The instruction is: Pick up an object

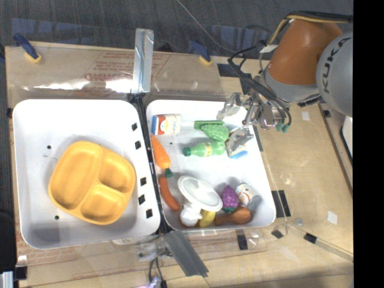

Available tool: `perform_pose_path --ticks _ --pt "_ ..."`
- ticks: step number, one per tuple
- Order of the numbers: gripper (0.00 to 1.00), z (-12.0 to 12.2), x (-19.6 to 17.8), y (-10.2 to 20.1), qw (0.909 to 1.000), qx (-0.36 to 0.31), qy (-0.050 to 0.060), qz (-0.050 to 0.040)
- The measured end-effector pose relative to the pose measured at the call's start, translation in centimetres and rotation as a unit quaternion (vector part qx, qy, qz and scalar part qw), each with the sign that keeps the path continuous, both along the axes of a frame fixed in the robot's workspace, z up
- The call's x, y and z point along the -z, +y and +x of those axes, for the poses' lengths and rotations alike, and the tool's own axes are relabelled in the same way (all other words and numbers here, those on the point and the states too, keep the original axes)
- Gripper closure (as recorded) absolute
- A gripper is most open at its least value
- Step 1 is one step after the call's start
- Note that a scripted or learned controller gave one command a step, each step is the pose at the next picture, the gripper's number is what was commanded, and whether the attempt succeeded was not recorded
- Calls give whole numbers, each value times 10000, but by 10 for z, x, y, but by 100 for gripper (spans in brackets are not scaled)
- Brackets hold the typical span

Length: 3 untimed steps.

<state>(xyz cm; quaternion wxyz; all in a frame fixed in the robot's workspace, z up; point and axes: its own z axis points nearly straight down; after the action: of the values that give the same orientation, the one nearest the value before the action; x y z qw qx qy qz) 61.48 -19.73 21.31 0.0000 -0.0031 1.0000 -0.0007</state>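
Nearest us, along the front wall of the right bin [264, 179], we see a crowded cluster: a white lidded cup [198, 194], a purple grape bunch [230, 197], a small white-and-red figure [243, 192], a brown piece [234, 216] and something yellow [207, 218] pressed together. Against the bin's left wall lie an orange sausage-like piece [167, 194] and, above it, a carrot [160, 152]. The left bin [30, 161] holds a yellow divided tray [91, 180].

Further back in the right bin a green bottle [204, 150] lies on its side, with a green leafy vegetable [214, 129] just behind it and a small carton [166, 125] in the far left corner. A small blue-and-white item [237, 153] sits just beside the bottle's base.

The gripper [240, 128] hangs over the far right part of this bin, near the bottle's base and the leafy vegetable. Its jaws look spread apart with nothing between them, though their tips merge with the clutter and we cannot say whether they touch anything.

We judge this to be the approach step: no object is lifted yet. The likeliest target is the bottle or the vegetable. The next move calls for centring the jaws over one thing alone, aligning across the bottle's narrow width, descending and closing. The tight neighbours risk a double or glancing grasp.

Beyond, the surface [300, 179] carries taped plastic sheeting [90, 71].
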Motion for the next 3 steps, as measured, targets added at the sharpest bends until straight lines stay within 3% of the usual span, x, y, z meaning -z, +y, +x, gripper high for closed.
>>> perform_pose_path --ticks 1,2,3 --pt "0 36 122 -9 9965 -836 4 11" --pt "0 43 120 44 9978 -667 -2 14" --pt "0 44 119 -13 9998 -193 -22 -3"
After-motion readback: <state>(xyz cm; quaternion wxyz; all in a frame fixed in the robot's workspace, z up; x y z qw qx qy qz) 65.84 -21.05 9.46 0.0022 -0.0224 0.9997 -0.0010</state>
